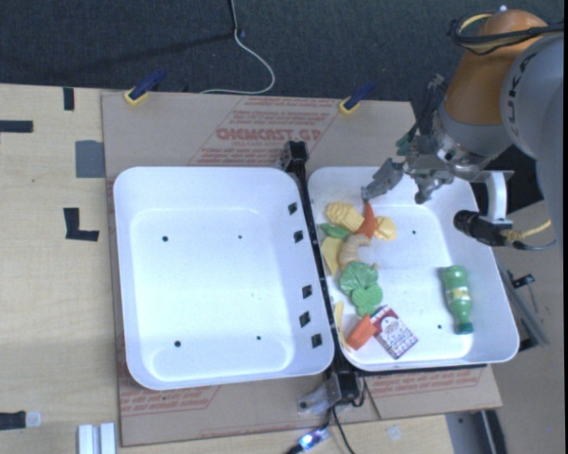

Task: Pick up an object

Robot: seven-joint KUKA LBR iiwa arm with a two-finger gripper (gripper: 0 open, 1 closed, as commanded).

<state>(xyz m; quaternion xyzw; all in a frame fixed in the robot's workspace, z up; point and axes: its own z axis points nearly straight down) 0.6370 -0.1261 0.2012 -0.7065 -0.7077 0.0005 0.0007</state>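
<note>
Fingers [398,184] spread apart above the far part of the right bin [473,244], gripping nothing, one tip hanging just over the yellow-and-orange cluster, the other further right over bare white floor. Grey arm [511,74] with orange band reaching in from the right. In the right bin, along its left side: yellow toy pieces [346,218] with an orange piece [368,219] among them, below these a green leafy toy [360,284], then an orange wedge [360,330] touching a small red-and-white packet [394,333] near the front wall. Well apart on the right side, a green bottle [456,297] lying flat. Left bin [208,272] just beside, sharing the black hinge line. Both on a cardboard sheet [256,130] across the desk [38,282].
</note>
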